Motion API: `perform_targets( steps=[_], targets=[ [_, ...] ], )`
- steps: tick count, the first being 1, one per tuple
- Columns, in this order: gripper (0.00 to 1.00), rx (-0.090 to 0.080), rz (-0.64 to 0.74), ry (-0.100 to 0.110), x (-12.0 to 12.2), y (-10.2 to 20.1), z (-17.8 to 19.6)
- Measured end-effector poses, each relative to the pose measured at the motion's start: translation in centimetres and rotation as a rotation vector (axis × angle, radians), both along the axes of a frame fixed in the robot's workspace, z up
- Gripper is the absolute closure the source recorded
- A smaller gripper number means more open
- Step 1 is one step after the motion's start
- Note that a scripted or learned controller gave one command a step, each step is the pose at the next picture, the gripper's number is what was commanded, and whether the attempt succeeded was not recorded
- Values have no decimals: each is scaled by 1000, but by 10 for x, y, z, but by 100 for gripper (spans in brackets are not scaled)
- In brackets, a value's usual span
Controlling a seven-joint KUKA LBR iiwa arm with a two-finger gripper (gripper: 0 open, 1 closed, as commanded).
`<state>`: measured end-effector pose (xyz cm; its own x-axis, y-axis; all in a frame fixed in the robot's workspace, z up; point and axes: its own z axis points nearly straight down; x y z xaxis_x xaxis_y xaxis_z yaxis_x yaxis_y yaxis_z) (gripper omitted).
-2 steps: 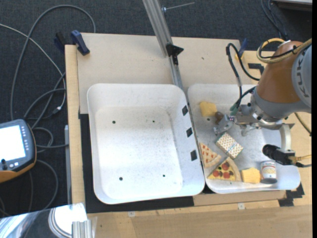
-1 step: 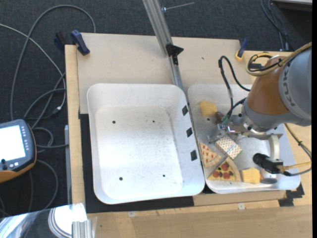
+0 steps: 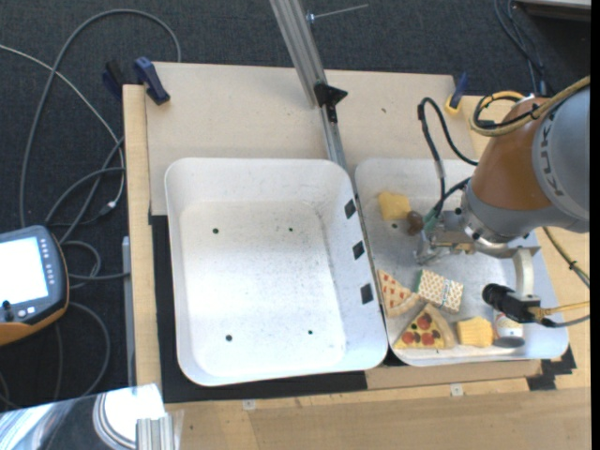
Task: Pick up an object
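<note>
Pizza slice toy (image 3: 424, 330) sits nearest the lens, at the front rim of the right bin (image 3: 375, 178). Just right of it a yellow corn piece (image 3: 475, 332); just behind it a checkered waffle-like square (image 3: 440, 290) and a second, smaller pizza wedge (image 3: 395, 292). A yellow cheese-like block (image 3: 395, 204) lies further back in the same bin, well apart from the front cluster.

Gripper (image 3: 433, 243) is low in the right bin, between the yellow block and the waffle square, nothing visibly between its fingers. Can't tell from this angle whether the claw is spread or pressed together; wrist body covers it.

Judgement: approach/descent step, no grasp yet. Nearest candidates are the waffle square and the yellow block. Next move needs lining up over one item and closing squarely; front cluster is packed tight, so a neighbour could get nudged.

Left bin (image 3: 253, 270) is white, speckled, shallow. Both bins rest on a pale wooden bench (image 3: 234, 111), dark carpet (image 3: 56, 111) and loose cables around, a teach pendant (image 3: 28, 275) left of the bench.
</note>
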<state>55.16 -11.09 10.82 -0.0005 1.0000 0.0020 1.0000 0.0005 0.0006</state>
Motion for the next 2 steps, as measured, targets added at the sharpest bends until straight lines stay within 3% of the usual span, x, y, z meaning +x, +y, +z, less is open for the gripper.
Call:
perform_targets(
  steps=[2],
  targets=[
    [100, -3, 2, -8, 10, 5, 125]
  ],
)
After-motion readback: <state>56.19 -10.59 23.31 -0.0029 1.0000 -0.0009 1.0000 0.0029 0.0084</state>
